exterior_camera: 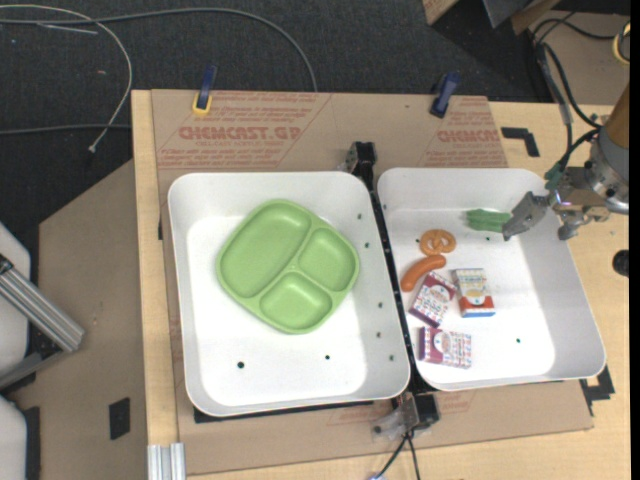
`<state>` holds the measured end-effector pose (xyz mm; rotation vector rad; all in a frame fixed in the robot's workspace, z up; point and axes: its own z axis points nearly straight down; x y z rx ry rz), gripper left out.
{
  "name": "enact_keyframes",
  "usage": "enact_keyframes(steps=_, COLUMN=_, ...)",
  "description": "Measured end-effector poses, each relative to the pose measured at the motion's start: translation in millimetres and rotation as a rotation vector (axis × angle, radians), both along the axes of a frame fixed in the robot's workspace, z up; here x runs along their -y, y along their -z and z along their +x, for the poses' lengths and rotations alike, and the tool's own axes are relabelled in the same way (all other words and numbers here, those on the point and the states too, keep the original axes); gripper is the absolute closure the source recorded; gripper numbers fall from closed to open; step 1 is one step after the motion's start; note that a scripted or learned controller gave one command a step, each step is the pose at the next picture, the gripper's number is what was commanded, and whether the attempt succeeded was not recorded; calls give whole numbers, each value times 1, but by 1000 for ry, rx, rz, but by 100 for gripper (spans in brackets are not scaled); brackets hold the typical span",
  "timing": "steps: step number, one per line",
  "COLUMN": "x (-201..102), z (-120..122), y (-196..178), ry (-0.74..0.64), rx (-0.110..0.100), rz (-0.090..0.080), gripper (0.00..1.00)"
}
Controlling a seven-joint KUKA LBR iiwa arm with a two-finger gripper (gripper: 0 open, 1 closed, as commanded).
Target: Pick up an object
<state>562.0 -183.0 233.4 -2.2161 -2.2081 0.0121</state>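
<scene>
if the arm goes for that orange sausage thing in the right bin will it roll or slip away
The orange sausage looks rounded and smooth, so it may roll or squirt out of a pinch. Its slight curve should limit how far it rolls. It lies close to the pretzel and a purple packet, which a push could nudge.

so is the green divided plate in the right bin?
No. The green divided plate lies in the left bin; the right bin holds the small items, such as the pretzel.
</scene>
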Motion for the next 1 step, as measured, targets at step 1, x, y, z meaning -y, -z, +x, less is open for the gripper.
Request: enact_keyframes(steps=1, x=-1, z=3, y=-8, ry=-4, rx=14, rz=-3, gripper=0)
